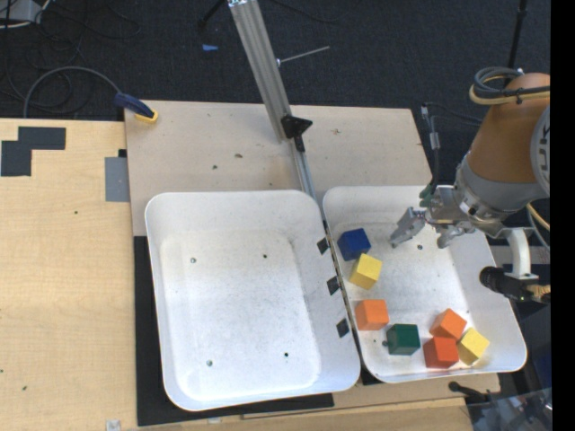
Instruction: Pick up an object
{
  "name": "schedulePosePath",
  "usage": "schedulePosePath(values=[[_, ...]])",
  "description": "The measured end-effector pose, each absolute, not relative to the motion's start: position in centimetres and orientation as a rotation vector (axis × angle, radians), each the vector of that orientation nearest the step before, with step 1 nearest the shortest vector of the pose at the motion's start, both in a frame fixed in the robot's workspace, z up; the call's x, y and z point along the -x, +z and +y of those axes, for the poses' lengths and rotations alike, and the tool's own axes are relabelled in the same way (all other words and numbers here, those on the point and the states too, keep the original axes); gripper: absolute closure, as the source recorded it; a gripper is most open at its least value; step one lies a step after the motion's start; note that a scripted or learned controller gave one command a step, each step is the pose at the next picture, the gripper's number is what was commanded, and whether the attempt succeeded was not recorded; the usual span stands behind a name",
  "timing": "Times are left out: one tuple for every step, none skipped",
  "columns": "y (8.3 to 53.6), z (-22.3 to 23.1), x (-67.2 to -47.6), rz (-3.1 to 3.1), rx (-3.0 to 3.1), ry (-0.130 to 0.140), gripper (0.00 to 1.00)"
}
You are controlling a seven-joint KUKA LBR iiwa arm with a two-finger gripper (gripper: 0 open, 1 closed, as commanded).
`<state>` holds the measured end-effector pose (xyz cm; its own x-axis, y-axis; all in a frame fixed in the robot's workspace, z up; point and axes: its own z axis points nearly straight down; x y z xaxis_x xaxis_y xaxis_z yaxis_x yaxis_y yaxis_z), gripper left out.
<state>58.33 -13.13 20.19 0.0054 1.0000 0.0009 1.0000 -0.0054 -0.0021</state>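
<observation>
My grey KUKA arm with its orange band (510, 146) comes in from the right side of the scene, the orange section sitting high and far, the grey wrist (490, 191) bending down and leftward below it. At its end the metal two-finger gripper (406, 228) points left and slightly near, tilted rather than straight down. I can see nothing between its fingers. From here I cannot make out how the fingers are set.
</observation>
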Motion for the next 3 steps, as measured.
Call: schedulePosePath(values=[[20.1,-14.9,-59.2,-2.219,2.222,0.001,0.00],[8.9,-17.4,-59.6,-2.218,2.223,-0.001,0.00],[10.1,-17.4,-59.6,-2.216,2.224,0.000,1.00]])
